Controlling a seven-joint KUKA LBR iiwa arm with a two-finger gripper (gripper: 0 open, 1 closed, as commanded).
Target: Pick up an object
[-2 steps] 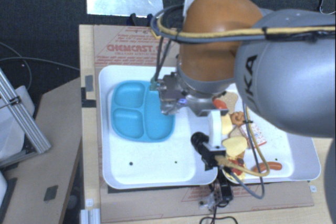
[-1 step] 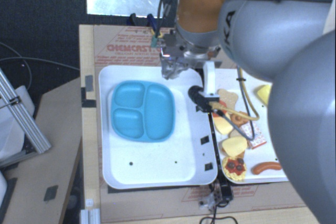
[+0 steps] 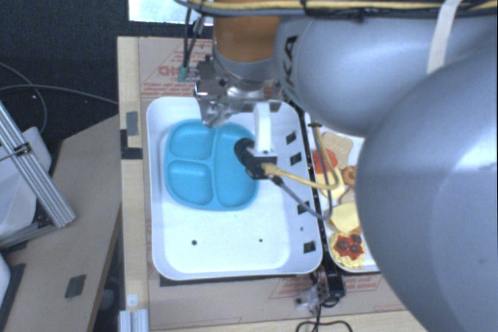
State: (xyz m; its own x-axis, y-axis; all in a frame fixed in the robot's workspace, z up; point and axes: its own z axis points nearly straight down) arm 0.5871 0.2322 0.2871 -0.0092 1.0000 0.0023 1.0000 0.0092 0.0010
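Note:
A blue divided plate [image 3: 204,167] lies flat in the left white bin [image 3: 226,253], in its upper half. My gripper [image 3: 212,119] hangs over the plate's far edge, near the bin's back wall, under the orange band of the arm. It is low, at or just above the plate's rim. I see nothing held in it.
The right bin [image 3: 366,267] is mostly covered by the arm. Along its left side lie toy foods: a pale slice with a red patch [image 3: 328,154], a yellow piece [image 3: 345,215] and a small yellow dish with red berries [image 3: 348,246]. Bare floor of the left bin lies in front of the plate.

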